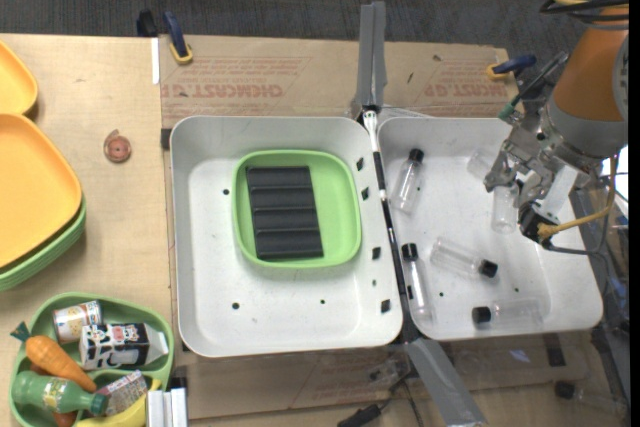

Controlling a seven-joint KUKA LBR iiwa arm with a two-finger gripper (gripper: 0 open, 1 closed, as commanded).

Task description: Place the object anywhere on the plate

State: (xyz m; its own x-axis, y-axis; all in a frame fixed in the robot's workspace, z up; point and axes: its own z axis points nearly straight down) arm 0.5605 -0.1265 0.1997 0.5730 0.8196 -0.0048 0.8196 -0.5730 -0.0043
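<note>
Over the right bin (560, 315), gripper (522, 177) hanging, finger state impossible to tell. Below-left of it, clear vials (462, 260); far left, green plate (296, 207) carrying black blocks (285, 211).

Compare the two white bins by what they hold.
The left bin holds a green plate carrying a dark ridged block; the right bin holds clear vials with black caps, scattered loose. The tool is over the right bin, not the left. Both are shallow and white.
</note>
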